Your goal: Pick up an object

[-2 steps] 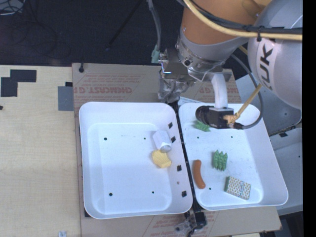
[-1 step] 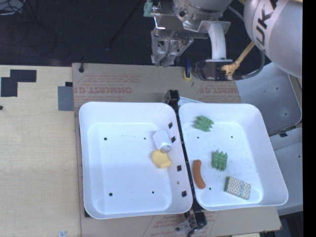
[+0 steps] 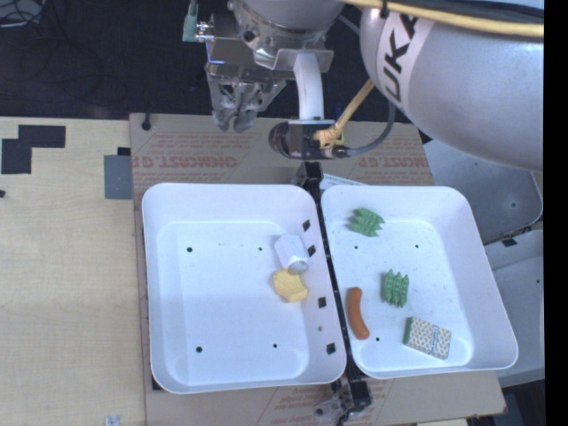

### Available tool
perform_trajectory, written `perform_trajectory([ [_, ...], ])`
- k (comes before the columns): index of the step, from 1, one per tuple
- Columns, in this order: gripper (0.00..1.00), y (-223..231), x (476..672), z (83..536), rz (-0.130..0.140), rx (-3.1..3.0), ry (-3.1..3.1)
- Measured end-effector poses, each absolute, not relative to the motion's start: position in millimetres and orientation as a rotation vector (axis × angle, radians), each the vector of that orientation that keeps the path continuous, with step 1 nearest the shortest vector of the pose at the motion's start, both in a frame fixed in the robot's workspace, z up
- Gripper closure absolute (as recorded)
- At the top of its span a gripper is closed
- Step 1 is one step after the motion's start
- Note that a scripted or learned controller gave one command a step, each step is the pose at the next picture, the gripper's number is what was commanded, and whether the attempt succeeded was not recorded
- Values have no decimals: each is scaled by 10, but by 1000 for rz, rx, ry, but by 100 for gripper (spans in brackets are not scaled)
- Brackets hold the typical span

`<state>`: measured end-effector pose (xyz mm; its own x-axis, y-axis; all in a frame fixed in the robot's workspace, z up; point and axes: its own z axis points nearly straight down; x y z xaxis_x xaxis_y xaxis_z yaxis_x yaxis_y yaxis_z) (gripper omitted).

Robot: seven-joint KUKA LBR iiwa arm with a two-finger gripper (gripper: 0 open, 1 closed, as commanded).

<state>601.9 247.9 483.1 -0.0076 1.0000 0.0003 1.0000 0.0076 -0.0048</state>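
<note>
gripper (image 3: 238,114) is up high at the top of the view, above the cardboard sheet (image 3: 213,156) behind the bins, well clear of both. fingers look close together with nothing between them, tips pointing down.

left bin (image 3: 177,229): a small white cylinder (image 3: 291,252) lying on its side near the right wall, and a yellow lump (image 3: 290,286) just below it, touching or nearly so. both sit hard against the divider side.

right bin (image 3: 461,238): a green ridged piece (image 3: 365,222) near the top left, a second green ridged piece (image 3: 395,287) mid-bin, an orange sausage (image 3: 357,312) lying lengthwise near the left wall, and a green patterned flat block (image 3: 427,337) in the lower right area. the four are apart from each other.

grey arm body (image 3: 461,69) fills the upper right, with a yellow cable (image 3: 426,9) running across it. wooden bench (image 3: 62,273) to the left of the bins.
</note>
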Motion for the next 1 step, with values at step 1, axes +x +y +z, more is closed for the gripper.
perform_trajectory([
  [1, 100, 2426, 5740, 4983, 6, -2217, -2222],
])
